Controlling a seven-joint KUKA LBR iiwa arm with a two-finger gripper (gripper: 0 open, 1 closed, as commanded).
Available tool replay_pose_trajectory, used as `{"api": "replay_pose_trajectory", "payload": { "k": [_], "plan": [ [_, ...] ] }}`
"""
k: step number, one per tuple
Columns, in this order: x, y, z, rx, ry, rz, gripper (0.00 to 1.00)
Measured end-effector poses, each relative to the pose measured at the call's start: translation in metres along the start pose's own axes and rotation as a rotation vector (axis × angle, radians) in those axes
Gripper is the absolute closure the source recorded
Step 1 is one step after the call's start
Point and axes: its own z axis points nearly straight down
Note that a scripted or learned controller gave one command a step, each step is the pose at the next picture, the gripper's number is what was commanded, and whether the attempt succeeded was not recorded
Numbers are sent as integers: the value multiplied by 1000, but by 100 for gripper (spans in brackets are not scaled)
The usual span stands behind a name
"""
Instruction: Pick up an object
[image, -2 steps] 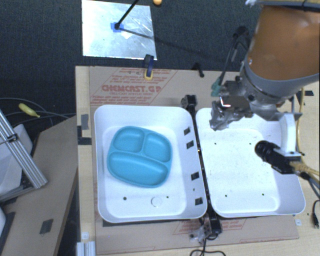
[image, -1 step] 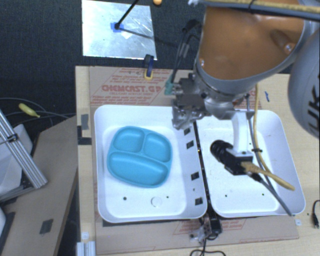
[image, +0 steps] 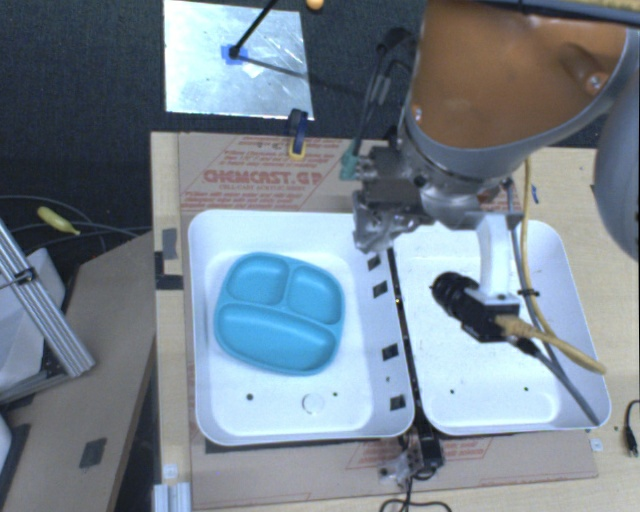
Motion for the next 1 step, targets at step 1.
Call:
{"api": "replay_pose_trajectory", "payload": {
  "k": [1],
  "plan": [
    [0, 1, -11, -3, 1, -4, 100]
  ]
}}
